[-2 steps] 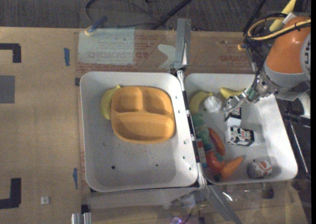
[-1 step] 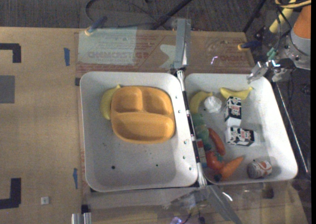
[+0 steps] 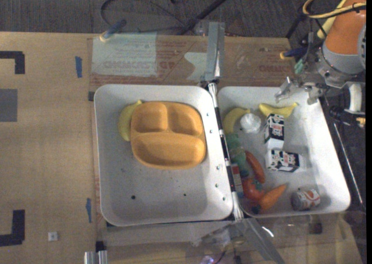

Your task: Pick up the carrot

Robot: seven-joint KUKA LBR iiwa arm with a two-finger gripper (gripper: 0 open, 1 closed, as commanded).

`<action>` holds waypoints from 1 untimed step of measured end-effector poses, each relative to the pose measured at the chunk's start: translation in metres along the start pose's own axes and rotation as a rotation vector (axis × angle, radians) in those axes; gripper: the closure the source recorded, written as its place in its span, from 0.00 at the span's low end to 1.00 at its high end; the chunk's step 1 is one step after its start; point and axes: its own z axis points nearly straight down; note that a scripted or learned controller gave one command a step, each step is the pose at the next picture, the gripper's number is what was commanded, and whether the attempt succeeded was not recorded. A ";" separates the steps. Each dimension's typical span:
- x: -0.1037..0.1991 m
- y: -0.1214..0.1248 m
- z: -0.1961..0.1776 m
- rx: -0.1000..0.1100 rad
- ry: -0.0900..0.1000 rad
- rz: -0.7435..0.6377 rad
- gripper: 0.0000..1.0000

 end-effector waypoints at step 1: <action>0.073 -0.002 0.070 -0.009 -0.003 -0.029 0.00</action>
